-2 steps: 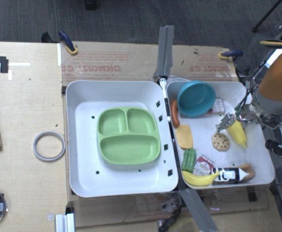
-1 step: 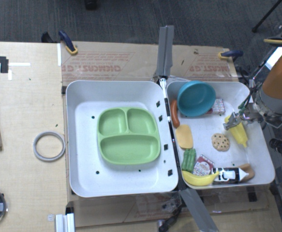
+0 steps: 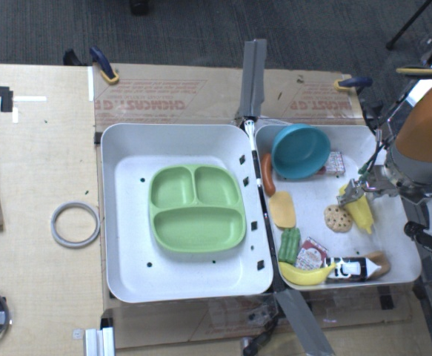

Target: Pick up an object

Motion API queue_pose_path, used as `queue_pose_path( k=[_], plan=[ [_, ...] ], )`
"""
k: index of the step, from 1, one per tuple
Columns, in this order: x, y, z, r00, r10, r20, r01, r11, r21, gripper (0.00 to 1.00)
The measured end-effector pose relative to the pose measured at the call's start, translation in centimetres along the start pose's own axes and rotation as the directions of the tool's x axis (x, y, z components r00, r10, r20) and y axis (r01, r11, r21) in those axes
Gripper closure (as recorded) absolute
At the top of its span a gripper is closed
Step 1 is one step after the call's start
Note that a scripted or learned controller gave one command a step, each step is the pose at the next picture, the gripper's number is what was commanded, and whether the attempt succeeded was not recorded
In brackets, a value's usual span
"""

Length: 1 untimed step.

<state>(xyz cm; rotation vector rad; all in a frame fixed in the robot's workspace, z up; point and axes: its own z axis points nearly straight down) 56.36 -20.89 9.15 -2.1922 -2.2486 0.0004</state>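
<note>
Corn (image 3: 361, 213) (yellow, tilted) sits under the tool (image 3: 353, 191); grip state I cannot tell, and it could slip sideways toward the cookie (image 3: 338, 219).

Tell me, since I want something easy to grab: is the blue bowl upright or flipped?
Upright: the bowl shows its hollow inside and rim facing up.

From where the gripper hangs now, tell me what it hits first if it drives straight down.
Most likely the yellow corn-shaped toy lying on the right white bin's floor; the gripper sits at its upper end. Depth is unclear from this slant.
</note>
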Motion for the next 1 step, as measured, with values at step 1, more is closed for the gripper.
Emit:
queue_pose_path(
  k=[1],
  plan=[
    [5.62,3.52,-9.22,1.0,-0.018,0.002,0.018,1.0,-0.001,1.0]
  ],
)
